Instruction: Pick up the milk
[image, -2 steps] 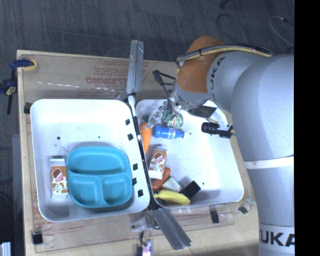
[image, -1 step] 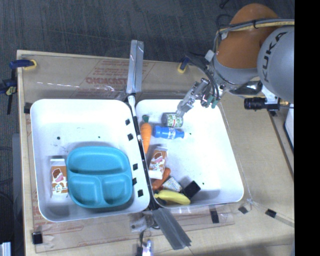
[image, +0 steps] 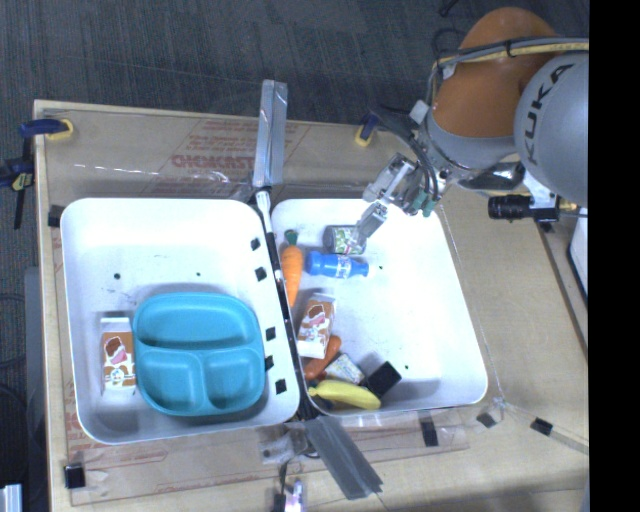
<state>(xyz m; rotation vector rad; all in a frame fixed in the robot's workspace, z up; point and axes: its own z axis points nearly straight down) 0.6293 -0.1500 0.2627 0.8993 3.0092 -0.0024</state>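
Observation:
Two similar white and orange cartons with a picture on the front could be the milk. One carton (image: 316, 326) lies in the right bin (image: 440, 310) against the divider, below the carrot. The other carton (image: 118, 356) sits in the left bin (image: 150, 235), squeezed between the bin's left wall and the blue tray. My gripper (image: 374, 214) hangs over the far part of the right bin, its tip right beside a small green and grey can (image: 344, 239). It is well apart from both cartons.
A blue compartment tray (image: 200, 352) takes up the left bin's near half. In the right bin lie an orange carrot (image: 291, 270), a blue bottle (image: 336, 265), a banana (image: 348, 395) and a black block (image: 383, 378). The arm's grey and orange body (image: 500, 90) looms at the top right.

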